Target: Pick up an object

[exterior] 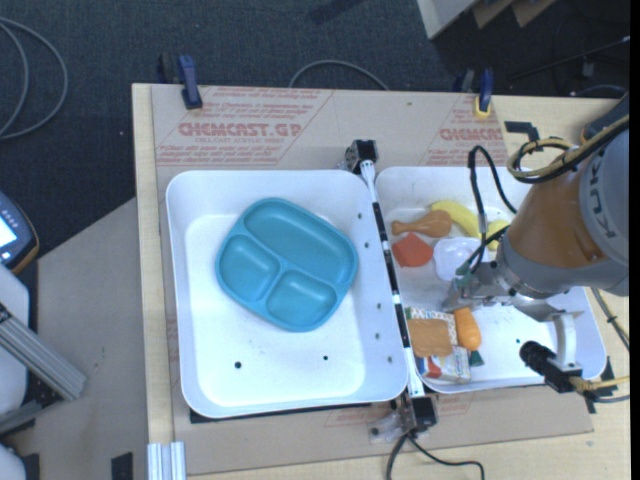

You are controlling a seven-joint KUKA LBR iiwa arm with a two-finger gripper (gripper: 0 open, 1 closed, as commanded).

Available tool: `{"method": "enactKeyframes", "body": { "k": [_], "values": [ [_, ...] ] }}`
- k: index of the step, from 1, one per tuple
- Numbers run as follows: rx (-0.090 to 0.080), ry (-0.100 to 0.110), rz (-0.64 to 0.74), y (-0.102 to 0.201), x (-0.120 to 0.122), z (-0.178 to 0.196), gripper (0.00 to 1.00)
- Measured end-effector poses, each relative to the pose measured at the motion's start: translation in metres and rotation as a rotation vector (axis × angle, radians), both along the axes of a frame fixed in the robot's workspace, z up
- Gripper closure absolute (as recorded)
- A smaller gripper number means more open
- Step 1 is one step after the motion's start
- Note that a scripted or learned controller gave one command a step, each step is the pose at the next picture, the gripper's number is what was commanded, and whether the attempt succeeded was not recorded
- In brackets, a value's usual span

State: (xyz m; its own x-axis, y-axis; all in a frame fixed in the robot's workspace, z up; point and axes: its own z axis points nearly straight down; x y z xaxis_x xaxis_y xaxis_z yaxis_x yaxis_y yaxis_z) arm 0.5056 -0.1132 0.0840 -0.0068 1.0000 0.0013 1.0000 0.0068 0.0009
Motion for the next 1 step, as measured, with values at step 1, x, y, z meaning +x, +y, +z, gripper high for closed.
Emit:
{"method": "enactKeyframes", "body": {
  "k": [1],
  "values": [
    [0.0, -0.012, 0.004, 0.0902, 0.0346, 0.1069, 1.0]
  ]
}}
